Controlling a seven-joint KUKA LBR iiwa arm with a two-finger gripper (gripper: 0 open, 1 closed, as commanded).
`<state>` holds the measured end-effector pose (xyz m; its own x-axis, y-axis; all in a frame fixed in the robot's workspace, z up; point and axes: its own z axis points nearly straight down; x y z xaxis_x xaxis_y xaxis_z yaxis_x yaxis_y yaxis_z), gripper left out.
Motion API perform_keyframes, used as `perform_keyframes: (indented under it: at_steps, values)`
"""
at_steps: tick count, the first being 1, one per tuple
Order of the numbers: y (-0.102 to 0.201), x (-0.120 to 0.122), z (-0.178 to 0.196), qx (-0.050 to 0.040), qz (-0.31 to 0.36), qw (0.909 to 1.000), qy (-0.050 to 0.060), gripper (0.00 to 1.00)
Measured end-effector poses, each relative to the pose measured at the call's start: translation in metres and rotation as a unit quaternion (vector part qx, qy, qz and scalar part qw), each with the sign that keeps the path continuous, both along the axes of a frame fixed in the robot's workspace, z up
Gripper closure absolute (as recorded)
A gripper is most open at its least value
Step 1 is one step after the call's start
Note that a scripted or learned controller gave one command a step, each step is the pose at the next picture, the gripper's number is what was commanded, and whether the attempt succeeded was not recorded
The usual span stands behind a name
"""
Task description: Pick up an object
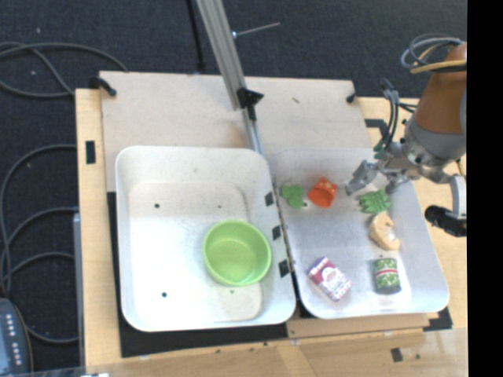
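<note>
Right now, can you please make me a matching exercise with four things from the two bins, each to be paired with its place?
Things:
1. green bowl
2. orange cup
3. red and white packet
4. green can

Places:
A. right bin, near corner on the arm's side
B. left bin
C. right bin, far part, near the divider
D. right bin, near edge, beside the divider

Pairs: 1-B, 2-C, 3-D, 4-A

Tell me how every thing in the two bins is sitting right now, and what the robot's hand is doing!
Green bowl: upright, open side up, in the left bin.
Orange cup: tipped on its side, right bin.
Small green piece: lying beside the orange cup.
Leafy green toy: lying flat.
Tan piece: lying flat.
Green can: on its side.
Red-and-white packet: lying flat.
Gripper: open, over the right bin, holding nothing.
</note>
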<state>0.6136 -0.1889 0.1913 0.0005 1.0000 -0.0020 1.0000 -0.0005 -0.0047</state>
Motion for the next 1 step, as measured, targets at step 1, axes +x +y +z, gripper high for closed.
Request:
perform_keyframes:
  at_steps: [1]
  values:
    - [0.0026, -0.0034, -0.0627, 0.0001, -0.001, 1.0, 0.0, 0.0]
